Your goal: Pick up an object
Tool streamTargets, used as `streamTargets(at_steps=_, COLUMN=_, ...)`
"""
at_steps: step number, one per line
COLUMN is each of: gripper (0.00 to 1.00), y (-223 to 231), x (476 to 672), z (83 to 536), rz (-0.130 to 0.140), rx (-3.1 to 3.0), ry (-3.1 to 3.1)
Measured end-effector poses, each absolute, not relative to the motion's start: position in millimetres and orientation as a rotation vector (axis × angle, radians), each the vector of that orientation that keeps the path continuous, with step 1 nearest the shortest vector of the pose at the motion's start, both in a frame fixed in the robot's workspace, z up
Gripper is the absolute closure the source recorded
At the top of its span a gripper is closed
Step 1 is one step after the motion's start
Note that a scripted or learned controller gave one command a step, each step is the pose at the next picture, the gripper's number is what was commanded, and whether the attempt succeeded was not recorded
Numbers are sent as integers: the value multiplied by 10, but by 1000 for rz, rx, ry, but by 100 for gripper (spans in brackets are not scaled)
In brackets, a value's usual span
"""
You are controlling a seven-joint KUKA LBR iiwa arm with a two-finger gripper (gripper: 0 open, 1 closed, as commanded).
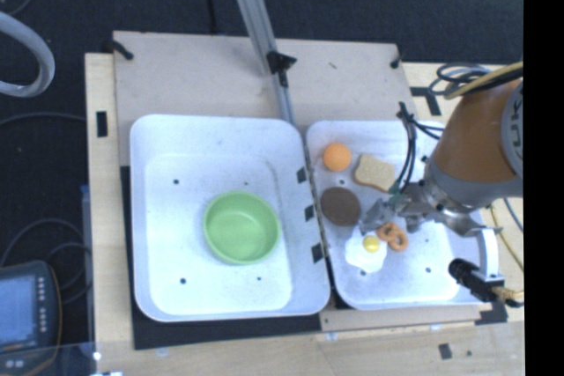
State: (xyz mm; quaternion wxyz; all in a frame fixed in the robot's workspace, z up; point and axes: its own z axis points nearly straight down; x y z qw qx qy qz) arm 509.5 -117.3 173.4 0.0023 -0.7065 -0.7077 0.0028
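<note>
— Bins first, then: two white ones side by side. The left bin [159,189] carries a green bowl [241,227] near its middle; the right bin [423,286] carries all the small stuff, and the arm [480,150] hangs over its right half.

— Where's the gripper against those bits?

— The gripper [398,214] sits low over the middle of that bin. The pretzel [393,236] lies just below it, towards the near rim, practically touching. Whether it's clamped or spread I cannot tell from up here; nothing shows between the tips.

— And round about?

— Crowded. A brown disc [340,205] just to its left, a slice of toast [376,173] above that, an orange ball [336,158] further back, a fried egg [366,250] touching the pretzel's left edge.

— So the pretzel's the likely pick?

— I'd guess so; it's nearest. It lies flat on the smooth floor, no clear long axis, and the egg alongside could get nudged.
</note>
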Motion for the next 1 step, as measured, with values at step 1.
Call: streamTargets(at_steps=1, gripper=0, y=-1195, x=5050, z=1283, rz=9, rx=-2217, ry=-2219)
